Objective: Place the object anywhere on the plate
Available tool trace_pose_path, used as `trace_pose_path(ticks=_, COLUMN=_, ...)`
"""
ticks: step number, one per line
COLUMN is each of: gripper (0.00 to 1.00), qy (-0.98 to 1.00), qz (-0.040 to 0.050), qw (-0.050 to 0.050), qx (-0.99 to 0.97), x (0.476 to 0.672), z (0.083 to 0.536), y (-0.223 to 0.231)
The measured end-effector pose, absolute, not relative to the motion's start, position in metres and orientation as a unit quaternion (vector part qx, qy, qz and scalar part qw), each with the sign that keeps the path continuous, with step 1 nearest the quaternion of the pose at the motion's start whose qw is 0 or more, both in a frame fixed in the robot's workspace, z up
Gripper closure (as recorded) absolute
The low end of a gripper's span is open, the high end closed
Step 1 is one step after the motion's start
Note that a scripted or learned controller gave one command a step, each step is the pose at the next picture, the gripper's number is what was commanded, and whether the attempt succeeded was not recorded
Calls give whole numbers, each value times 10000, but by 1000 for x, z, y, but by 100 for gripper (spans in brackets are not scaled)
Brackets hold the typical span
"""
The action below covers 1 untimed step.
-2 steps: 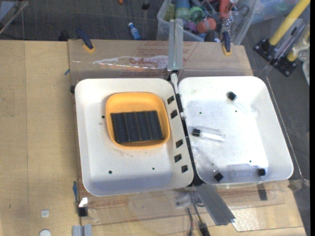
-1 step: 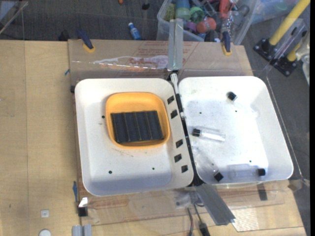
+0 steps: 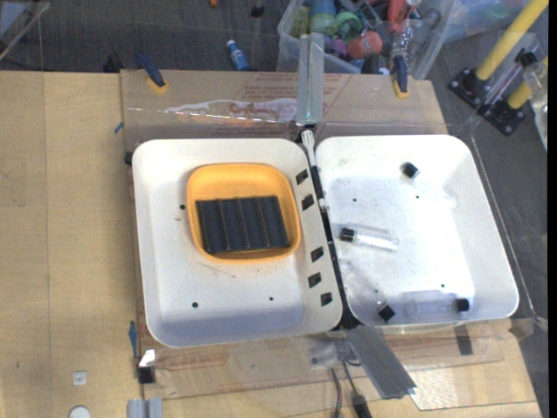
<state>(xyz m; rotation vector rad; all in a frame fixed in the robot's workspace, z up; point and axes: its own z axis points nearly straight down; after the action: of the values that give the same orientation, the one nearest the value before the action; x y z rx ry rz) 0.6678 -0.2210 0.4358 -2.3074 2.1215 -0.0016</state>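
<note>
Wooden bench [image 3: 61,190], two shallow white bins side by side. Left white bin [image 3: 157,233] holds the orange rounded-square plate [image 3: 235,174]. The dark ribbed rectangular slab [image 3: 242,224] lies flat on the plate, inside its rim. If that is the object, placement looks done.

Right white bin [image 3: 487,259]: a clear plastic tube with a black cap [image 3: 367,237] near the divider, a small black cube [image 3: 409,171] toward the back.

My gripper's state: cannot tell.

To finish well I should stay high over the left bin and avoid nudging the slab or plate.
</note>
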Motion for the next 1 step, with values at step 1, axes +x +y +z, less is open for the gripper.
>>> trace_pose_path(ticks=1, gripper=100, qy=5409, qz=-2, qw=30, qx=-8411, x=668, z=436, y=-211)
